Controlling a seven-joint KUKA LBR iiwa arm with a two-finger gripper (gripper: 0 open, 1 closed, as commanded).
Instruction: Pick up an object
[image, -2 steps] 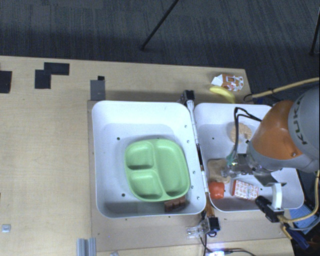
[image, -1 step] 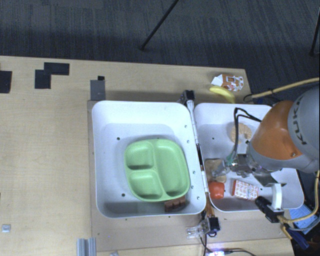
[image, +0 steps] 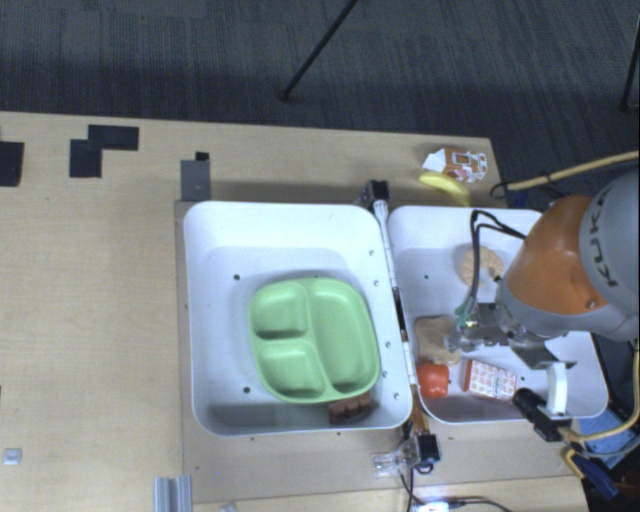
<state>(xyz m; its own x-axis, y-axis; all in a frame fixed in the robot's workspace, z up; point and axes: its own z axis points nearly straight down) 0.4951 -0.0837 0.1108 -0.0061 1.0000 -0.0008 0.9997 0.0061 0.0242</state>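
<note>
The arm reaches over the right bin (image: 430, 255) from the right, its orange band above the wrist. My gripper (image: 457, 340) is low in that bin, over a brownish flat object (image: 430, 335) near the bin's left wall. A red-orange round object (image: 433, 380) lies just below the gripper at the bin's front. A small white and red carton (image: 490, 380) lies to its right. A tan round item (image: 478, 264) sits farther back, partly behind the arm's cable. The wrist hides the fingertips.
The left bin (image: 215, 300) holds a green divided plate (image: 313, 338) with a dark brown object (image: 350, 407) at its front edge. A yellow banana and a small packet (image: 453, 170) lie on the bench behind the right bin. Black cables run near the bins' front.
</note>
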